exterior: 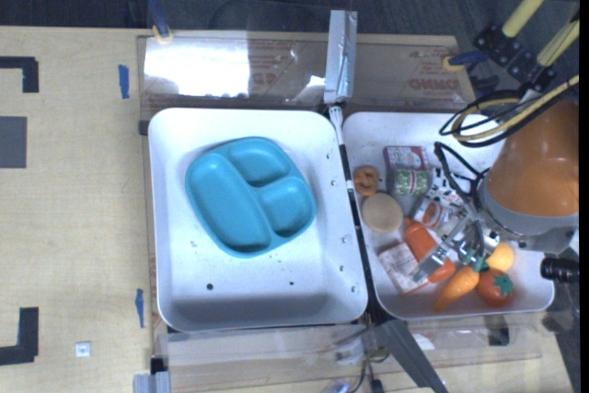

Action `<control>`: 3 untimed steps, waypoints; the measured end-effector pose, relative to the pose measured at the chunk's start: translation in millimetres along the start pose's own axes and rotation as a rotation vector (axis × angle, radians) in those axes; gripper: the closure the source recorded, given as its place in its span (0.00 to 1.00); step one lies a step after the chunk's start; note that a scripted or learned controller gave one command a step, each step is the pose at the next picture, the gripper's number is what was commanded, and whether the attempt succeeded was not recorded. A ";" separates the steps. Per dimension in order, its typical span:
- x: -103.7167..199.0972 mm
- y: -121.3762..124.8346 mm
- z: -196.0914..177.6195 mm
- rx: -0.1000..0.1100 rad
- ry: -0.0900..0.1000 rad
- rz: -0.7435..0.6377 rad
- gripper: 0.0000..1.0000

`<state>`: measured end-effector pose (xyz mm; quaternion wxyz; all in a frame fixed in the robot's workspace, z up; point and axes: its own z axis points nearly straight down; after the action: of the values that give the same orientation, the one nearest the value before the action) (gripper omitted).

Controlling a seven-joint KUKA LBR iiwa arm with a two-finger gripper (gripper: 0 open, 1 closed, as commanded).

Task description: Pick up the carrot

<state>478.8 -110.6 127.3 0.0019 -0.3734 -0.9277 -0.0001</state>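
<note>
The carrot (457, 286) lies in the right bin (529, 304) near its front wall, orange and tapered, with its tip pointing to the front left. My gripper (446, 253) hangs low over the bin's clutter, just behind and left of the carrot's thick end. It is very close to the carrot, and I cannot tell whether they touch. The arm's orange band (543, 170) hides the bin's right part.
Around the carrot are a red tomato-like piece (498, 288), a yellow piece (502, 257), a red-orange packet (419, 240), a beige disc (381, 213), a small orange item (366, 179) and a green-labelled can (406, 172). The left bin (175, 281) holds a blue divided plate (250, 193).
</note>
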 end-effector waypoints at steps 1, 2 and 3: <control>0.2 3.7 36.4 -0.006 0.000 0.366 0.00; -54.5 -1.6 35.7 -0.015 0.003 0.811 0.00; -8.8 15.1 -79.8 -0.011 -0.006 0.785 0.00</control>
<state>495.9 -106.0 207.0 -0.0031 -0.6999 -0.7142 -0.0029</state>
